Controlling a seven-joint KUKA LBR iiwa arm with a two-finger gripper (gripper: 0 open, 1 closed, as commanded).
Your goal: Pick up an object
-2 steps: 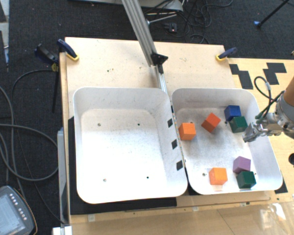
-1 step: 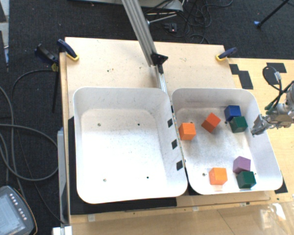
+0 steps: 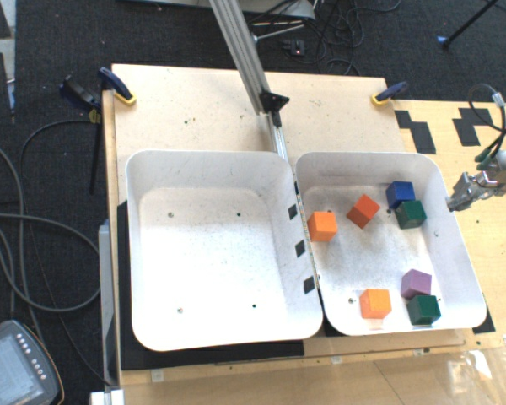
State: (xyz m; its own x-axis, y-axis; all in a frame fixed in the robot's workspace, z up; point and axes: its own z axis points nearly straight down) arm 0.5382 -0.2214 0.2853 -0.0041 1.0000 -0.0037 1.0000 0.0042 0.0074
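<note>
Gripper (image 3: 465, 194): right edge of frame, just outside the right bin (image 3: 455, 251); whether it is parted or closed cannot be told.
Right bin contents: blue cube (image 3: 400, 193) touching green cube (image 3: 411, 214); three orange cubes (image 3: 364, 211); purple cube (image 3: 417, 283); second green cube (image 3: 423, 310).
Left bin (image 3: 143, 226): centre-left.

Seven small blocks lie in the right bin (image 3: 455, 251). An orange cube (image 3: 323, 225) sits near the bin's left wall, and a darker orange cube (image 3: 363, 211) lies tilted just beside it. A blue cube (image 3: 399, 193) touches a green cube (image 3: 411, 214). Near the front edge, a second orange cube (image 3: 375, 303) rests apart, while a purple cube (image 3: 417, 282) touches a dark green cube (image 3: 423, 310)
</note>
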